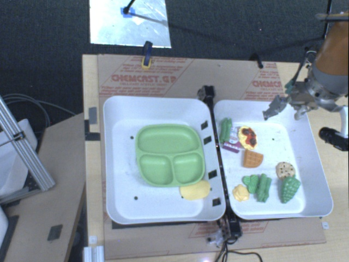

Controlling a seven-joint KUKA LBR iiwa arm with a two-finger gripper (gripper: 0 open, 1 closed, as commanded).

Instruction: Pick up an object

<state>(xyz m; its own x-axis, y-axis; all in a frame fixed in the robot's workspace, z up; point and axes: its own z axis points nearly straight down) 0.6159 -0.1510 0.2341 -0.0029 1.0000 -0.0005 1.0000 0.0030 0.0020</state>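
- We see the hand (284, 107) at the upper right, hanging over the far rim of the right bin (322, 192), below the grey arm (332, 70) with its orange band.
- Its two fingers stand spread apart, one toward the bin's back wall and one nearer the arm, and nothing sits between them.
- The right bin holds the toy foods, all lying on its floor, apart from the hand: a green pod (225, 129) near the divider, a pizza slice (247, 137) just beside it, and a waffle (252, 159) below that.
- Nearer the front we find a cookie (284, 170), a green bunch (289, 189), a green vegetable (258, 186) and a small yellow piece (240, 192).
- In the left bin (120, 146) a green divided tray (169, 154) lies flat, with a yellow item (195, 190) touching its front edge.
- Both bins rest side by side on the counter (65, 162).
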